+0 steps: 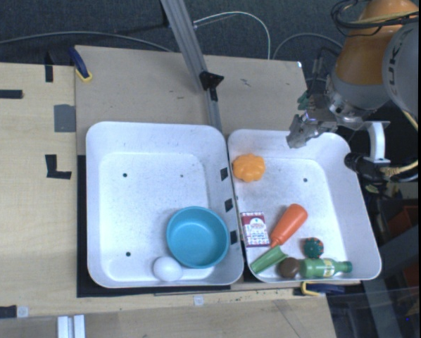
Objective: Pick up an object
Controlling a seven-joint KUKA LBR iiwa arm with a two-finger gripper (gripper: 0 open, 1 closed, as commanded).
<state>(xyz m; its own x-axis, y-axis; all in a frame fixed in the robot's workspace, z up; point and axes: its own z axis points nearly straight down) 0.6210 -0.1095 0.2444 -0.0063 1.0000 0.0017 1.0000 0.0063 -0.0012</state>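
Gripper (300, 136) hangs over the right bin's (351, 189) one-o'clock corner; finger state unreadable, nothing seen held. Approach step, by my judgement: nearest candidate, the orange fruit (248, 167), lies at its eight o'clock, calling for a shift and descent.

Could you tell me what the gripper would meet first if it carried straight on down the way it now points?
Probably the right bin itself: the gripper hangs over its top rim, so it would likely meet the rim or bare floor. The orange fruit lies off to the side. Depth is unclear.

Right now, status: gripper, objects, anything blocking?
Gripper above right bin's back rim, nothing between its fingers. Orange fruit nearest; carrot, green bottle toward the front. Nothing in the way.
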